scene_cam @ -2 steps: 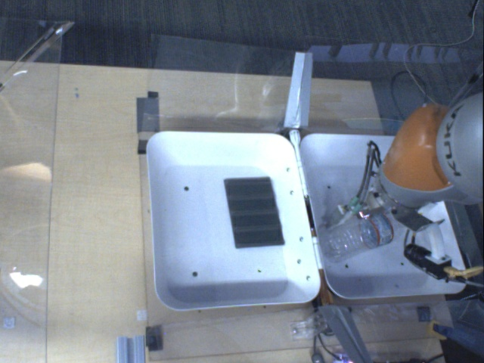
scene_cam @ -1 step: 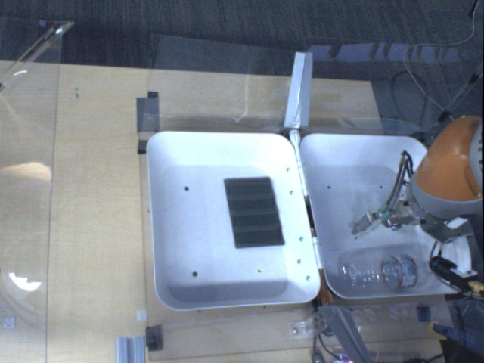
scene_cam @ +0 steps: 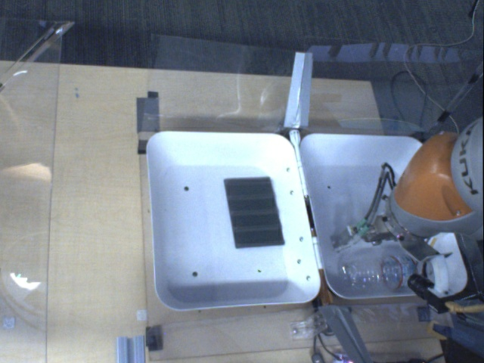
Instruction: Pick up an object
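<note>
Arm [scene_cam: 435, 184] low over right bin [scene_cam: 333, 165], reaching for bottle [scene_cam: 374, 272].
Claw [scene_cam: 363, 233] state I cannot tell; next it must close on the bottle.

L bin [scene_cam: 170, 203]: dark pad [scene_cam: 254, 212] centre, rest free | R bin [scene_cam: 333, 165]: arm [scene_cam: 431, 184] + clear bottle [scene_cam: 372, 272] block front

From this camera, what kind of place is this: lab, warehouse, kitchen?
Most likely a robotics lab grasping cell: two white bins, left bin and right bin, on a wooden bench, with clear guard panels and a cabled arm.

The arm [scene_cam: 442, 187] was grey with a rounded orange band, black cables looping beside its wrist.
</note>
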Available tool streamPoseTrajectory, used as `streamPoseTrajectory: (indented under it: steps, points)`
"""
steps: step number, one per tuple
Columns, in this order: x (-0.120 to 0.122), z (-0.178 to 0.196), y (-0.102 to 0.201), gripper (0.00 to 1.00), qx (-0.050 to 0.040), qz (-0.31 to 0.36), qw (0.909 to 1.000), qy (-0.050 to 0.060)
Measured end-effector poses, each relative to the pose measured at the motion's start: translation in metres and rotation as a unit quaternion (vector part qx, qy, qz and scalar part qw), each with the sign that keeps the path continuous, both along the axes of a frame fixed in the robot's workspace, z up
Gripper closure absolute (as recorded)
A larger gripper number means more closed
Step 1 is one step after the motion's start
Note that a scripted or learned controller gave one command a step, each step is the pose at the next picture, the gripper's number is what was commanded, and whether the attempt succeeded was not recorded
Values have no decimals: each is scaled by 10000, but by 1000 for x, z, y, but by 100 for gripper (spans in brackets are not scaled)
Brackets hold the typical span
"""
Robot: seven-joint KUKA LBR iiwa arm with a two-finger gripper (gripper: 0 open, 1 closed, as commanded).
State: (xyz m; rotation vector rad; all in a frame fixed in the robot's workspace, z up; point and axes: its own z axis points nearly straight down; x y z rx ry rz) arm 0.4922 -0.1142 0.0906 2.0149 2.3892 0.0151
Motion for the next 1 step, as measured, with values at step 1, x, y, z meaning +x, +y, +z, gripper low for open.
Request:
streamPoseTrajectory:
  steps: [1]
  points:
    - [61,-1,24,0,30,-1263,9920,15]
